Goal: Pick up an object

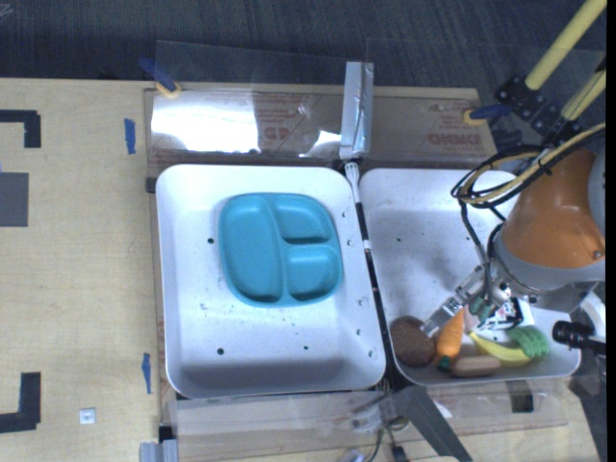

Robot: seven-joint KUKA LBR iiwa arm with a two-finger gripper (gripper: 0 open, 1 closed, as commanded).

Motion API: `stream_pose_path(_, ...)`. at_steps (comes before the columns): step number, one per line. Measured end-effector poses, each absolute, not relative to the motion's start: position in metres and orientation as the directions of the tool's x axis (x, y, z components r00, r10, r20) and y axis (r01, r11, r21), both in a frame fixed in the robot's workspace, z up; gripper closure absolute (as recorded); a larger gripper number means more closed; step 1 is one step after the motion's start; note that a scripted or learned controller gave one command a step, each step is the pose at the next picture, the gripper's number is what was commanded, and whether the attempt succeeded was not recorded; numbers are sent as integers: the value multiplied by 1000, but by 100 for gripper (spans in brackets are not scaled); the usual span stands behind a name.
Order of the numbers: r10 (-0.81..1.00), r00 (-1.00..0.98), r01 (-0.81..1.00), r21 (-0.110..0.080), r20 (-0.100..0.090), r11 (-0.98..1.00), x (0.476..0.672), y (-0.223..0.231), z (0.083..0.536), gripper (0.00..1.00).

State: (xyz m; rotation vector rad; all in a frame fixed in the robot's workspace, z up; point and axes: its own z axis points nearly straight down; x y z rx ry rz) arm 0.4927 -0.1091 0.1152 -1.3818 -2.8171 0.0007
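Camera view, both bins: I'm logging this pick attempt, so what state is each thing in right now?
Blue three-compartment plastic tray: flat, upright, in the left white bin.
Brown round toy: resting in the right white bin, near corner.
Orange carrot-shaped toy: lying beside the brown one, under the hand.
Yellow banana-shaped toy: lying flat.
Green toy: lying flat.
Hand: low over the toy pile.

A robotics lab: a plywood table (67, 258) marked with blue tape (129, 135), two white bins (183, 287) clamped side by side, cabled arm (553, 215) at right.
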Motion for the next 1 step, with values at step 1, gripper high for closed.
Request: stream_pose_path(1,958,-285,958,15,-1,285,485,-118,92,0)
